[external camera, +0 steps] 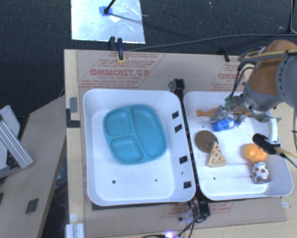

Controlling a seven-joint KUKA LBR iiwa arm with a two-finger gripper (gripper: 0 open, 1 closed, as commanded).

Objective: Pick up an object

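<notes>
You are looking at a robotics lab test cell, not a home or kitchen. The tabletop (pixel 153 66) is a bare board covered in brown protective paper printed with a plastics brand name. Take the left white bin (pixel 96 182) as your landmark: black clips fasten it to its twin on its right, a clamp (pixel 119 49) grips the board's edge behind it, aluminium framing (pixel 7 138) stands off to its left, and dark cloth (pixel 34 19) hangs beyond it. Cables trail along the grey arm (pixel 282 78) further right.
</notes>
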